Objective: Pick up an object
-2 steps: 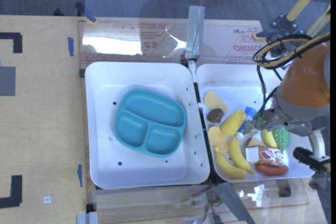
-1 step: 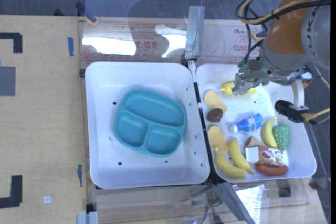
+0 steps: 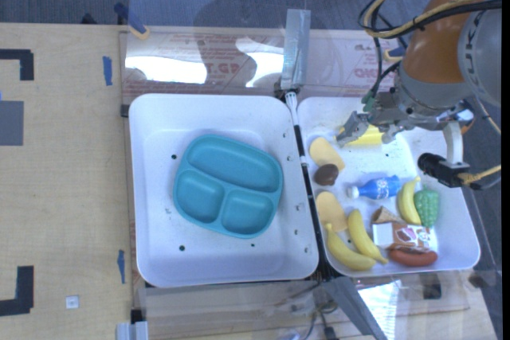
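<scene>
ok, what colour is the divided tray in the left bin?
Teal-blue divided tray, clearest in the camera view.

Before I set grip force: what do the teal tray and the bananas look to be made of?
Teal divided tray: looks like moulded plastic, smooth semi-matte, one even colour with rounded compartment edges. Bananas: probably plastic toy food, judging by the uniform yellow and slight sheen; hard or soft cannot be told from here.

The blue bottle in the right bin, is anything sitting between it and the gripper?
Nothing visible blocks it. The gripper hangs over the bin's upper part by a yellow piece, and bare white floor separates that from the blue bottle below.
</scene>
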`<state>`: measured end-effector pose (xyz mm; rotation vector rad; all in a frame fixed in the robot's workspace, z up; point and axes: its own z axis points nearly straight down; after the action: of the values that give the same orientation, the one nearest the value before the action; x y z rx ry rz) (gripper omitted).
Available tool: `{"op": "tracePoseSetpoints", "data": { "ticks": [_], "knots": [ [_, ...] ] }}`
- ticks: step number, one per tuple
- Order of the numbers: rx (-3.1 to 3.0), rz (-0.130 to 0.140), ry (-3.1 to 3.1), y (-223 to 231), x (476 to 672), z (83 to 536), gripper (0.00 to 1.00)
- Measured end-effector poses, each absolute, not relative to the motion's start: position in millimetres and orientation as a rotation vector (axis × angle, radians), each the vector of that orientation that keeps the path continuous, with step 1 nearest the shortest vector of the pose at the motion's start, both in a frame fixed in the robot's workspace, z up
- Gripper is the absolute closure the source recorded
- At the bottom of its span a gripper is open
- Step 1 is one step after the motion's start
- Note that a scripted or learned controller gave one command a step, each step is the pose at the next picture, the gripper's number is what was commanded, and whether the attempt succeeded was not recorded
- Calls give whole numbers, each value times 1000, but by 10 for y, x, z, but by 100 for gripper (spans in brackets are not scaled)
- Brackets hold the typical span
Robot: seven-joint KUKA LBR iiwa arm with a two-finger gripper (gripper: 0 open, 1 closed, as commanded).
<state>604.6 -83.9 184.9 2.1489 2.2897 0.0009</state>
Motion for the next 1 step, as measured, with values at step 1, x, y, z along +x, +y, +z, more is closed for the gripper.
{"op": "tracePoseSetpoints", "data": {
  "ticks": [1],
  "knots": [
    [2159,-10,2290,-1356,5414,955,0]
  ]
}}
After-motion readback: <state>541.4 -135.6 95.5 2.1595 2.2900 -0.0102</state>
